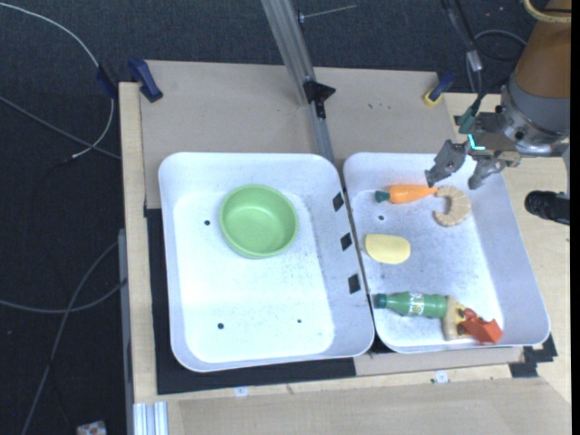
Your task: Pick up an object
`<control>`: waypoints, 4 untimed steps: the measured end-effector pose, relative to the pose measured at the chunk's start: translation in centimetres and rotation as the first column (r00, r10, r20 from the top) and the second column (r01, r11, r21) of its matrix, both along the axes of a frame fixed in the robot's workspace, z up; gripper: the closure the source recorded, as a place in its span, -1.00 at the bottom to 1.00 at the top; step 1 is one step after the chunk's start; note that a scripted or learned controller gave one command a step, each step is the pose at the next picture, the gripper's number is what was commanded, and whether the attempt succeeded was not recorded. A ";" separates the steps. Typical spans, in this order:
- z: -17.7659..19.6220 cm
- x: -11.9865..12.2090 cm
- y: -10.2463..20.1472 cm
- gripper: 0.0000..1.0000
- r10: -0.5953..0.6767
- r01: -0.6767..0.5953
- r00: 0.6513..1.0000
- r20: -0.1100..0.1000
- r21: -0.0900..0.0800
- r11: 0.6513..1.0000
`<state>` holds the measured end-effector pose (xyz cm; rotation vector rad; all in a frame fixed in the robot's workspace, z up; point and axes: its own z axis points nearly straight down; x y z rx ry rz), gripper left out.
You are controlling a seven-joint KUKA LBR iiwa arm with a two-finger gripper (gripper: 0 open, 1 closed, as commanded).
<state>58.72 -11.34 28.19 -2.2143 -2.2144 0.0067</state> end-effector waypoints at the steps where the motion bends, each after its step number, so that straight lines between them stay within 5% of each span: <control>1: 0.2 0.1 0.0 -1.00 0.000 0.000 1.000 0.005 0.000 1.000; 4: -14.9 -2.7 -0.3 -1.00 -0.002 0.002 1.000 -0.007 0.002 1.000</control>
